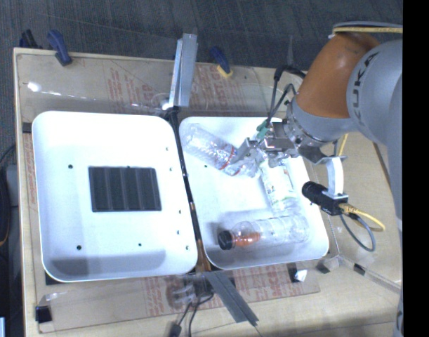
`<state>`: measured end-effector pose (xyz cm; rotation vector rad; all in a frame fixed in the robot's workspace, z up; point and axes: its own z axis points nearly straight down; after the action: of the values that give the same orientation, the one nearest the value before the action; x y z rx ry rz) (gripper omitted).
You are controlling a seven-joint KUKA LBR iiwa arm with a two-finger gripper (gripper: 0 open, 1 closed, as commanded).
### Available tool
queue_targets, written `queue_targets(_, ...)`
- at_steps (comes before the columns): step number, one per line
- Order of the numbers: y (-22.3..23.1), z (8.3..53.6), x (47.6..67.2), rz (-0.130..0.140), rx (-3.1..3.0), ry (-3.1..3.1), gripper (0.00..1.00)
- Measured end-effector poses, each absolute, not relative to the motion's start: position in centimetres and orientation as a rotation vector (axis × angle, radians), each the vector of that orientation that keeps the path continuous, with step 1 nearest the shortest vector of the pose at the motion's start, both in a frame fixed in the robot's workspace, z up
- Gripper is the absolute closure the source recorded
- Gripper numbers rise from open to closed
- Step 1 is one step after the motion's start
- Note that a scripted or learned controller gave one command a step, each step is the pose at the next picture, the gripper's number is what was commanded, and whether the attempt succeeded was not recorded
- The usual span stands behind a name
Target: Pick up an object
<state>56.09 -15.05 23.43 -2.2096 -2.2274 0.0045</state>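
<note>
Nearest the camera, below the end effector [265, 148], a clear bottle with a dark cap [260, 232] lies on its side in the right bin [200, 188]. A second clear bottle [277, 184] lies just beneath the end effector. A crumpled clear bottle [210, 151] lies to its left, close beside it

I can make out faint red printing on the bench board [130, 69] around the bins, at upper left and bottom of the frame, but can't read a word.
</note>
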Motion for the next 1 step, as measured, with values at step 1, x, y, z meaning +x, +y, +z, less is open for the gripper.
queue_targets(1,-17.24,18.74,62.84,0.004,-2.103,-2.329,0.0)
